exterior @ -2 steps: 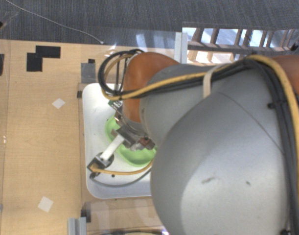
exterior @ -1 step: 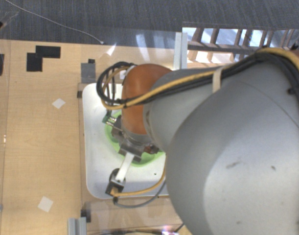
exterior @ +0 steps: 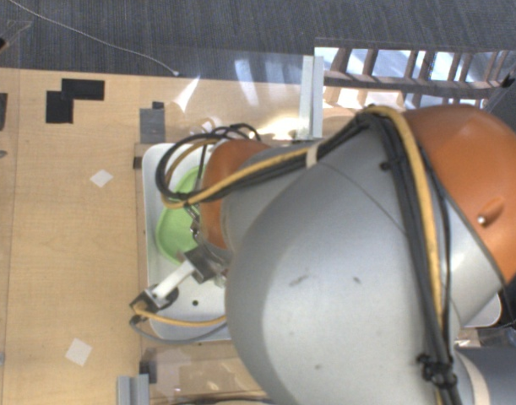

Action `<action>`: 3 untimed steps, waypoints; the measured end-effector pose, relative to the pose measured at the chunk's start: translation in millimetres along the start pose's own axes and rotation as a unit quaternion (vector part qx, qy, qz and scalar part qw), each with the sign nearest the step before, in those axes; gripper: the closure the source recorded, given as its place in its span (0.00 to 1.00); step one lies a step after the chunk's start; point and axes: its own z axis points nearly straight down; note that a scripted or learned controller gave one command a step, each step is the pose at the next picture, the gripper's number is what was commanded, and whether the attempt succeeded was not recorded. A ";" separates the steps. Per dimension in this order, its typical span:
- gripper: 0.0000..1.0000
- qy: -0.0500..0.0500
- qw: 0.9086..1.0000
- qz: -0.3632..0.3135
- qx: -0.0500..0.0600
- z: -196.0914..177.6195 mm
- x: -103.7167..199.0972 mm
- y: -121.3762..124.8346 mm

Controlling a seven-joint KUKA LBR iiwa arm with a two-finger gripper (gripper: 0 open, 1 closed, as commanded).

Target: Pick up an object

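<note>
1 grey arm point(exterior: 350, 285) looms over a white bin point(exterior: 169, 315) holding something green point(exterior: 175, 226).

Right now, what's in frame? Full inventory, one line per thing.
white bin: one showing, white, centre-left of the view, mostly covered by the arm
green object: one, bright lime green, inside the bin against its left wall, partly hidden; what it is cannot be told
wooden bench: one, light wood, left half of the view
black shapes: a few, black, flat on the bench at upper left
grey brackets: two, grey, by the bin's near and far left corners
carpet: dark grey, along the top
cables: a bundle, black and yellow, looping over the bin and running along the arm
arm: one, grey with orange band, filling the right and centre, reaching down into the bin
</note>
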 end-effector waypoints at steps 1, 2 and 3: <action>1.00 -0.005 0.985 0.173 0.001 -101.5 1.1 1.1; 1.00 -0.008 0.974 0.226 0.000 -78.3 -3.4 -0.7; 1.00 -0.006 0.974 0.225 0.000 -89.3 -1.9 0.3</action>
